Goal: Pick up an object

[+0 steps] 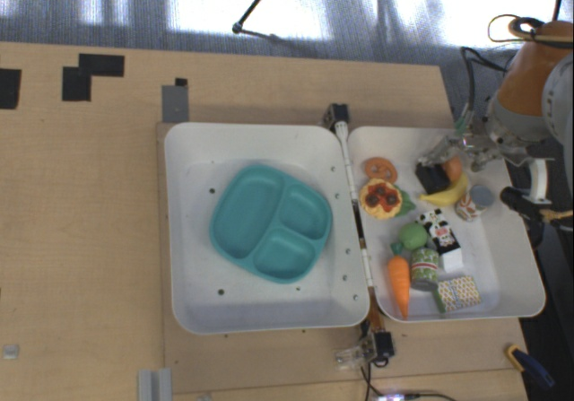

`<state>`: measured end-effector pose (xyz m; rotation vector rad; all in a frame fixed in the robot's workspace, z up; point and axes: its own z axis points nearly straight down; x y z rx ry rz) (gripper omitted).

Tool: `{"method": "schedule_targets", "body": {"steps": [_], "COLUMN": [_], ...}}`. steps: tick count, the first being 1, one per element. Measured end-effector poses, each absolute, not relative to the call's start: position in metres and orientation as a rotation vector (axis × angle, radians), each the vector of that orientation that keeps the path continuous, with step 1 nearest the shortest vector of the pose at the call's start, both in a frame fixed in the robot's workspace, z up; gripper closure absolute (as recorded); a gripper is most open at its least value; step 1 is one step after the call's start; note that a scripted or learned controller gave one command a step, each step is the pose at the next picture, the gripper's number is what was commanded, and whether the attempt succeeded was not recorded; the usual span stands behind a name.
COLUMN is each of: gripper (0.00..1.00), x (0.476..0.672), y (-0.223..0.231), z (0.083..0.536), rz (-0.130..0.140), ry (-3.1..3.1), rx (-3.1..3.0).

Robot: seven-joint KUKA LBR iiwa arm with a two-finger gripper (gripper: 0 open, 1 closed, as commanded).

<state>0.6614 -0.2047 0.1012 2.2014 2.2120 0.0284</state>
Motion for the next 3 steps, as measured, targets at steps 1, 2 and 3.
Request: {"method": "schedule_targets", "body": {"steps": [1, 2, 3], "gripper": [0.0, 1.0, 1.0], "x": [0.66, 0.662, 0.662], "y": [-0.194, -0.193, -0.136], "z": [0.101, 0.114, 0.223], "rz": [0.026, 0.03, 0.007], "ry": [2.213, 2.215, 2.225], "rx": [2.201, 2.194, 2.21]}}
